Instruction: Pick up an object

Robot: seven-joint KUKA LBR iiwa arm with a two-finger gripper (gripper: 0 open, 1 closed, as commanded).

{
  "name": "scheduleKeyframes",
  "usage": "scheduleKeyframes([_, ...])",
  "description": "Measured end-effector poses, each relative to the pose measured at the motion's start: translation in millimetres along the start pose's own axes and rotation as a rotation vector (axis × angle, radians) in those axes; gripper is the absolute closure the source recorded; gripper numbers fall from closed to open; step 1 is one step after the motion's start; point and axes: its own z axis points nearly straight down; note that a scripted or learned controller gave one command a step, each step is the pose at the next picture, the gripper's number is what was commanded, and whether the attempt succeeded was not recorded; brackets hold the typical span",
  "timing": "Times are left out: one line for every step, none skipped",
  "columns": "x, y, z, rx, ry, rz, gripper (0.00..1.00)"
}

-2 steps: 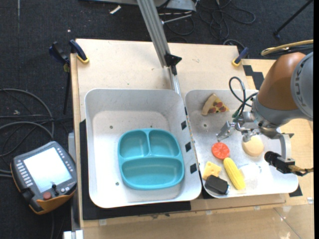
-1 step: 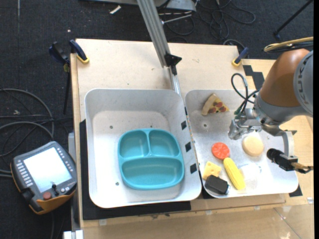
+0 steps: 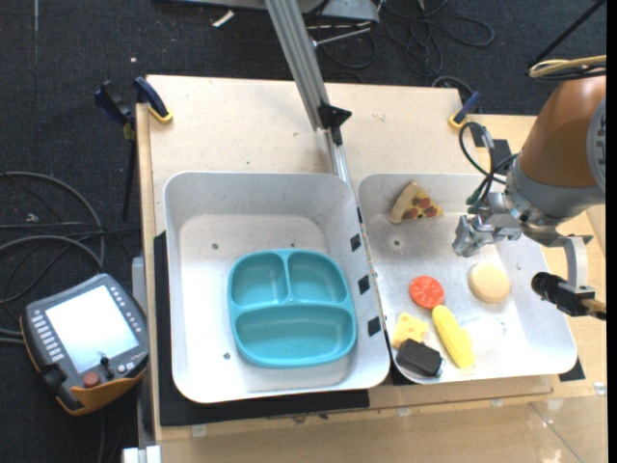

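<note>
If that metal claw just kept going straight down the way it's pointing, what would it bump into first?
Probably the bare floor of the right bin: the gripper points down between the pizza slice and the pale round bun. Depth is hard to judge.

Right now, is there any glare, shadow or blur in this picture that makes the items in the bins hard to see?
Camera view: even, soft light, no harsh glare on the right bin; the blue tray and the corn look sharp; the gripper is slightly soft, its fingers hard to make out; faint shadows sit under the pizza slice.

toys in right bin: pizza slice (image 3: pixel 415 204) (upper), tomato (image 3: pixel 426 290), corn (image 3: pixel 452 336).
</note>
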Motion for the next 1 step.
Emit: scheduleKeyframes([-3.2,-3.3,-44.6,0.0,0.0,0.0,1.0])
